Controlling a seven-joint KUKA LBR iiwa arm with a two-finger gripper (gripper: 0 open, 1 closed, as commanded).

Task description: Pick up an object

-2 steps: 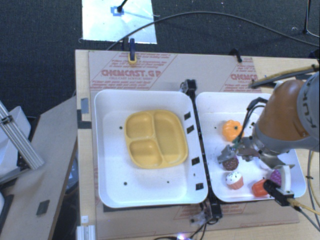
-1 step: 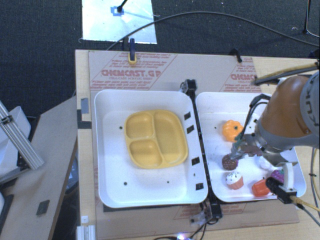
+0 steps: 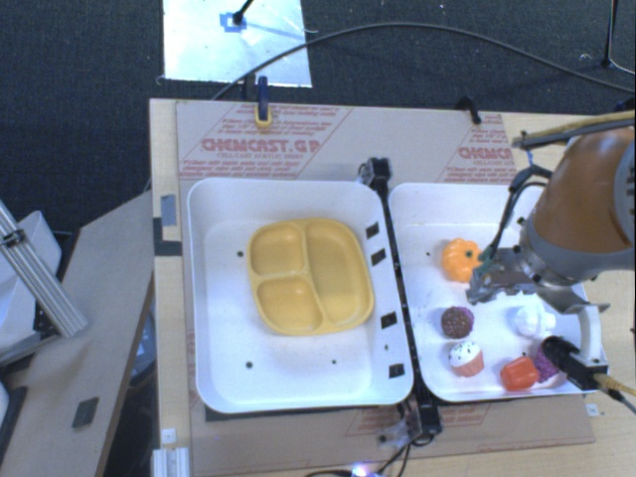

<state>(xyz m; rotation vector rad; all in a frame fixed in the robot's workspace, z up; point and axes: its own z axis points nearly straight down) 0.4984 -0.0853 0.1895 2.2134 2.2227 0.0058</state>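
Observation:
The right bin [image 3: 427, 217] holds an orange pumpkin [image 3: 460, 259], a brown chocolate ball [image 3: 457, 321], a cupcake with white icing [image 3: 464, 358], a white lump [image 3: 532, 319], a red-orange fruit [image 3: 519, 373] and a purple piece [image 3: 548, 368]. My gripper [image 3: 484, 284] hangs low over this bin, just right of the pumpkin and above the chocolate ball. Nothing shows between its tips. The grey arm with its orange band [image 3: 596, 182] covers the bin's right side.
The left bin [image 3: 224, 217] carries a yellow divided tray [image 3: 308, 274]. A black clip strip [image 3: 390, 266] runs along the wall between the two bins. Cardboard sheeting [image 3: 328, 137] lies under both bins, with cables behind.

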